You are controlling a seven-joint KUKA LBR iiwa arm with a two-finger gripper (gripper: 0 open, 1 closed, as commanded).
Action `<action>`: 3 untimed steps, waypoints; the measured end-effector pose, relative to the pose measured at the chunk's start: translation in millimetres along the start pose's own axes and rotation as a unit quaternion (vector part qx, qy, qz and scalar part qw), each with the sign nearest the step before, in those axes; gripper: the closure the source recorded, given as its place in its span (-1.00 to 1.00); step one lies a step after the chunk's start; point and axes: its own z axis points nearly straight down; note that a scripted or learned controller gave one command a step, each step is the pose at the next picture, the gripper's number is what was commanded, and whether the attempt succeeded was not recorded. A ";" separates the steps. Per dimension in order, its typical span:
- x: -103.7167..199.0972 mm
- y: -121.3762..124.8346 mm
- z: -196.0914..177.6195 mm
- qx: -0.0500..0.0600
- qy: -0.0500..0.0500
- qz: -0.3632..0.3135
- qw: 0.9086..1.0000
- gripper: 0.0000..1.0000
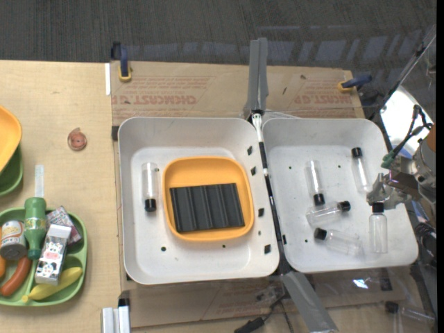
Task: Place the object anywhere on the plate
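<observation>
While gripper (390, 184) hangs at right bin (291, 255) edge, plate (207, 168) sits unobstructed

The cardboard sheet (166, 92) bears mirrored red print reading roughly "CHEMCAST GP".

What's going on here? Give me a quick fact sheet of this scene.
plate: yellow plate in the left bin, a dark ribbed slab on it
left bin extra: one clear vial beside the plate
right bin: several clear black-capped vials
gripper: at right bin's right edge, over a vial
side table: green tray of toy food
</observation>
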 end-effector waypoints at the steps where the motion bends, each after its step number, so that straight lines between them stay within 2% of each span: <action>1: -3.3 77.4 -29.0 -0.001 0.000 -0.104 0.995 1.00; 2: 25.6 141.5 -29.3 -0.001 0.000 -0.182 0.983 1.00; 3: 21.3 184.0 -26.2 -0.002 -0.001 -0.262 0.965 1.00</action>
